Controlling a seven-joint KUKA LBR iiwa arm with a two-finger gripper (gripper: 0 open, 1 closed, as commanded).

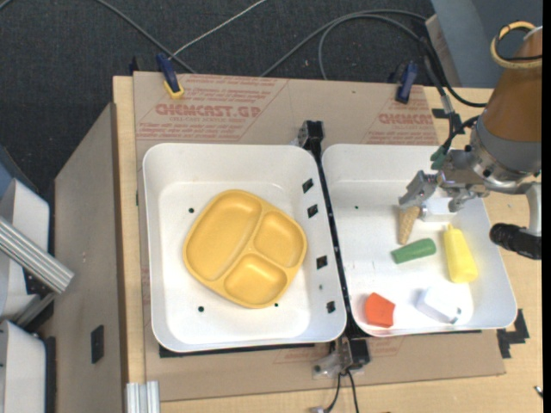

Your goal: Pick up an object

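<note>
In the right bin (362,170) lie a tan cone (405,224), a green cylinder (413,251), a yellow oblong piece (460,255), an orange-red block (380,309) and a white block (441,305). My gripper (437,198) hangs over the back right part of this bin, just above and to the right of the cone. Its fingers (413,193) are spread apart with nothing between them. The cone's wide end lies close under the left finger.
A yellow divided plate (247,248) lies in the left bin (164,231). A black divider with clips (320,222) runs between the bins. Cables (362,33) trail over the dark floor behind the bench. Blue clamps (170,76) hold the cardboard at the back.
</note>
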